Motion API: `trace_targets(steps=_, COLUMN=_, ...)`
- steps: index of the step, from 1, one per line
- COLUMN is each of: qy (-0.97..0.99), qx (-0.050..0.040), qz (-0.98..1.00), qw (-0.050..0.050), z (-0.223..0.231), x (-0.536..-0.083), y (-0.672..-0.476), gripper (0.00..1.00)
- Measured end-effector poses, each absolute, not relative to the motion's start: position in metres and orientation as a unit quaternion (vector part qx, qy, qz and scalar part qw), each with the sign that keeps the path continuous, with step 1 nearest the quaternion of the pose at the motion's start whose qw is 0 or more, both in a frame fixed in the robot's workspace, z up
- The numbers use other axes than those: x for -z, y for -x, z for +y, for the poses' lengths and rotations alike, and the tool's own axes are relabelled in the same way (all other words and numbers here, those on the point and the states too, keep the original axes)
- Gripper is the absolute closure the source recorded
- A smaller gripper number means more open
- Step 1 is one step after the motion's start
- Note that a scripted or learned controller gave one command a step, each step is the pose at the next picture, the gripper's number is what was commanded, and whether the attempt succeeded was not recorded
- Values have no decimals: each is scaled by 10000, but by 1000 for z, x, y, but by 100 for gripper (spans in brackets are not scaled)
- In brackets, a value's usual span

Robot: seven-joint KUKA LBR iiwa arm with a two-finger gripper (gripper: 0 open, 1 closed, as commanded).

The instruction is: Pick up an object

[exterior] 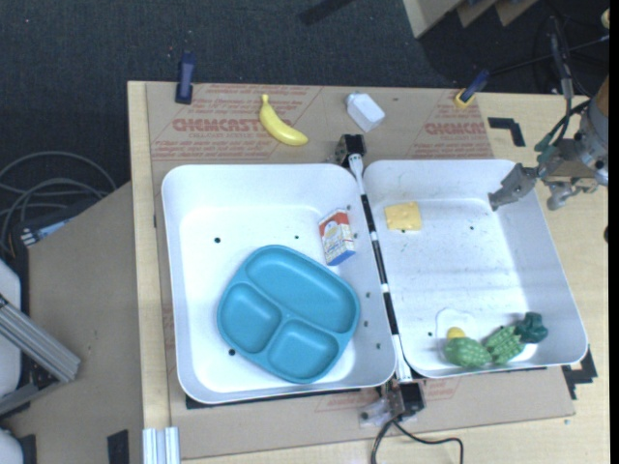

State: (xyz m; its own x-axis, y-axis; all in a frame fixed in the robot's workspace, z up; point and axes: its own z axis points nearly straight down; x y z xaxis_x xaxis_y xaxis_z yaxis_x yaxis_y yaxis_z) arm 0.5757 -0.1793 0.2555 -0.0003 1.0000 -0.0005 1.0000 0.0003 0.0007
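Nearest the camera, at the front edge of the right bin [542, 259], a green knobbly toy [491, 344] is seen lying with its long axis roughly left to right, rising slightly toward the right, a small yellow piece [455, 333] touching its left end. In the left bin [184, 259] a blue divided plate [287, 312] is laid flat, and a small carton [337, 237] with red and blue print is stood just beyond its far right corner; the print on it is too small to be read. Farther back in the right bin, near the dividing wall, a yellow sponge-like square [403, 217] is seen lying flat and well apart from everything else.

The gripper [507, 190] is found at the right bin's far right corner, above the rim; one dark finger is seen pointing down and left into the bin, and whether the fingers are parted or closed cannot be told. Nothing is shown between them.

The coming move is judged to turn on this: the yellow square lies to the gripper's left at nearly the same depth, while the green toy lies toward the camera, along the bin's right side.

Beyond the bins, a banana [280, 124] and a small white block [366, 111] are rested on cardboard [222, 124], where the red word "CHEMCAST" can be read, printed twice.
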Motion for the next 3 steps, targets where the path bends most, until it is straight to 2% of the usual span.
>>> trace_targets(steps=1, qy=-7065, qx=1, qz=7077, qw=-13, z=-76, x=-195, y=-579, gripper=0)
trace_targets(steps=2, qy=-7072, qx=4, qz=7070, qw=2, z=-118, x=-137, y=-644, gripper=0)
trace_targets(steps=3, qy=-7068, qx=4, qz=7074, qw=-13, z=-93, x=-84, y=-658, gripper=0)
